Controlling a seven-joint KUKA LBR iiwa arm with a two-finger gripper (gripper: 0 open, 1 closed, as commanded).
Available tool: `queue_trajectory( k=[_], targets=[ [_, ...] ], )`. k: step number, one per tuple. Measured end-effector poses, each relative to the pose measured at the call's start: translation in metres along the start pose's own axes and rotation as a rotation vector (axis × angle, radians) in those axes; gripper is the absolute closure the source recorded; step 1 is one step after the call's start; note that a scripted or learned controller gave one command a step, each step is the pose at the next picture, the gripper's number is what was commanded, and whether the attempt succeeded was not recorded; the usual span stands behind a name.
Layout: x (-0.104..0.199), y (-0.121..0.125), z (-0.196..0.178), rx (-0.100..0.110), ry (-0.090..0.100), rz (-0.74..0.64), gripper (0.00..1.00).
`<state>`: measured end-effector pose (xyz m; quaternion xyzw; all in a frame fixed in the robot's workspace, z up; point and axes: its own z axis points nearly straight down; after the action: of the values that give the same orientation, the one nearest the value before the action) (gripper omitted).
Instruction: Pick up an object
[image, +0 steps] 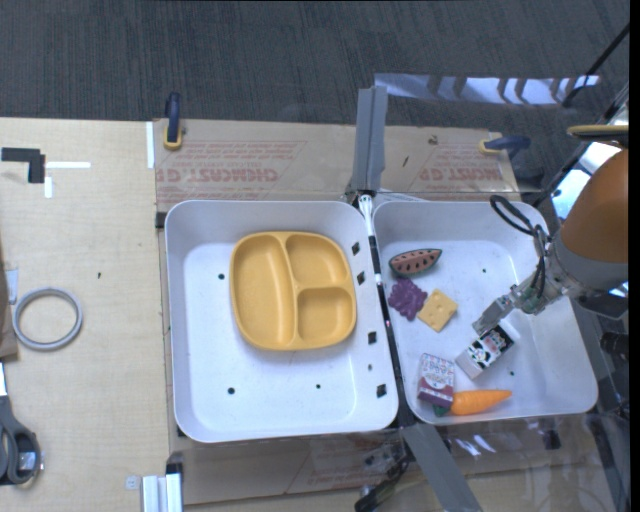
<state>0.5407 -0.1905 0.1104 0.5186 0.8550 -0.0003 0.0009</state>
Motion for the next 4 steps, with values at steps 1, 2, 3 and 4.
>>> queue_trajectory(
  k=[1, 2, 3, 4],
  targets=[
    [0.036, 0.099, -0.032, -0.002, 0.000, -0.073, 0.00],
    [0.046, 0.075, 0.019, 0.002, 0.001, 0.187, 0.00],
    [0.151, 0.027, -0.081, 0.004, 0.002, 0.533, 0.00],
    [0.108, 0.035, -0.080, 0.005, 0.000, 0.455, 0.00]
  ],
)
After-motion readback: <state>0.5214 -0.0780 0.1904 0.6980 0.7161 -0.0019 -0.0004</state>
